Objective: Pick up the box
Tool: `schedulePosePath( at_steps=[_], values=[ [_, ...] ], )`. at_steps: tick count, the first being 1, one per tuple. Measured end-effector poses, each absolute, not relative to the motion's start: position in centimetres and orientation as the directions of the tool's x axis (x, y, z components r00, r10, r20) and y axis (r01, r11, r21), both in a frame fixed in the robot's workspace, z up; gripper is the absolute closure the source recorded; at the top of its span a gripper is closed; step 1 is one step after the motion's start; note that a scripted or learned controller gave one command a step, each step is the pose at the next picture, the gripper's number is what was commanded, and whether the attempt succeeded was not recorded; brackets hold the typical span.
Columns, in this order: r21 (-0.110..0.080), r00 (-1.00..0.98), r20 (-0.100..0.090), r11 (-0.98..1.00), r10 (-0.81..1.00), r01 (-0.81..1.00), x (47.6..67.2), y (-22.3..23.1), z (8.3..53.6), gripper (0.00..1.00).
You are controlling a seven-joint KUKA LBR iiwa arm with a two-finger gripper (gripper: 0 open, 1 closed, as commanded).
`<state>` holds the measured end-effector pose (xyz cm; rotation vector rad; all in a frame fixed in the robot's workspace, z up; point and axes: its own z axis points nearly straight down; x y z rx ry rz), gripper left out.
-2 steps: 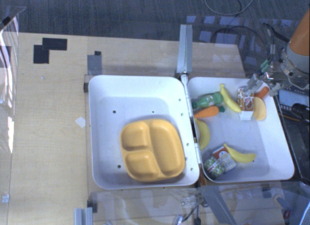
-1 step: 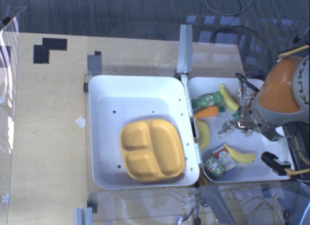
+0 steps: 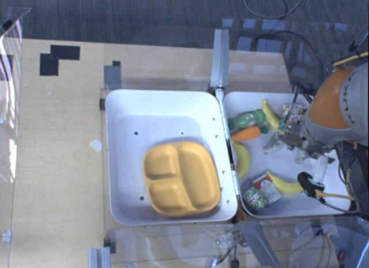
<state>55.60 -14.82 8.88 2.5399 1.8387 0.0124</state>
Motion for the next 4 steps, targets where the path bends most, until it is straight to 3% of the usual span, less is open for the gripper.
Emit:
schedulePosePath(
  at_steps=[1,4],
  values=[
    [0.015,0.338,0.003,-0.338,0.941,0.941,52.63,-10.12,9.0,0.0],
    [0.015,0.338,0.003,-0.338,0.941,0.941,52.63,-10.13,9.0,0.0]
  ],
)
